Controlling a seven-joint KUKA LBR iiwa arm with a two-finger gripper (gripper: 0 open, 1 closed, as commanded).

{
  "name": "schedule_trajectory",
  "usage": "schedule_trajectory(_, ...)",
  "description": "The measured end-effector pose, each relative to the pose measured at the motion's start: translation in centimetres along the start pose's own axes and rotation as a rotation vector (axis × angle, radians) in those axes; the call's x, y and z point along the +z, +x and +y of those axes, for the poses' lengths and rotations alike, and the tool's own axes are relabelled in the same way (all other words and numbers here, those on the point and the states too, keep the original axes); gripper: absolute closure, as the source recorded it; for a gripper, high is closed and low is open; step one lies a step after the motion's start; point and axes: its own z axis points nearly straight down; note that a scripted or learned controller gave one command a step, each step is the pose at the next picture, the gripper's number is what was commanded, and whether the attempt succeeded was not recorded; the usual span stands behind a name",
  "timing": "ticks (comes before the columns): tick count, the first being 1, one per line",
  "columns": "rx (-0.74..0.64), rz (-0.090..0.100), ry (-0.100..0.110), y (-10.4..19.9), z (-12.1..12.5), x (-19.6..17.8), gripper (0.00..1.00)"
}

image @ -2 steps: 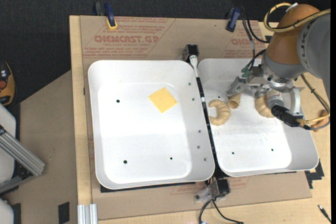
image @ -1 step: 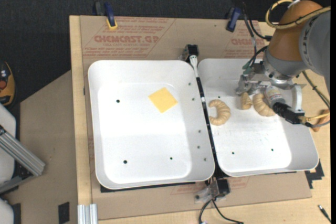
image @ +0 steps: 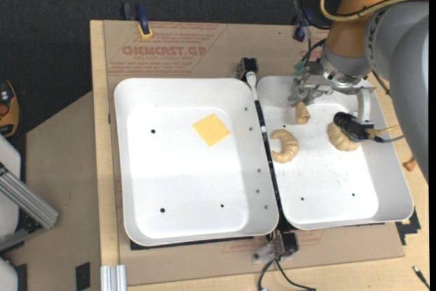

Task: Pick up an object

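Note:
My gripper (image: 302, 97) hangs over the far left part of the right bin (image: 340, 204), reaching in under the grey arm with its orange band. Directly below it, touching or nearly touching, is a small tan bread piece (image: 302, 114); whether it is gripped cannot be made out. A curled tan croissant (image: 285, 145) lies near the right bin's left wall, just in front of the gripper. Another tan bread lump (image: 343, 138) sits to the right, partly behind the robot's wrist. A flat yellow square (image: 211, 129) lies in the left bin (image: 184, 208), far from the gripper.
The two white bins meet at a dark divider strip (image: 264, 146) with a black clamp (image: 248, 67) at its far end. They rest on a brown board (image: 170, 44) that carries a blue and yellow clamp (image: 142, 18) at the far left.

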Motion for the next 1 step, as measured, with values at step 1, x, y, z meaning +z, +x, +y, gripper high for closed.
schedule_trajectory(1,-0.002,0.002,-0.004,6.61,0.05,-8.34,1.0)
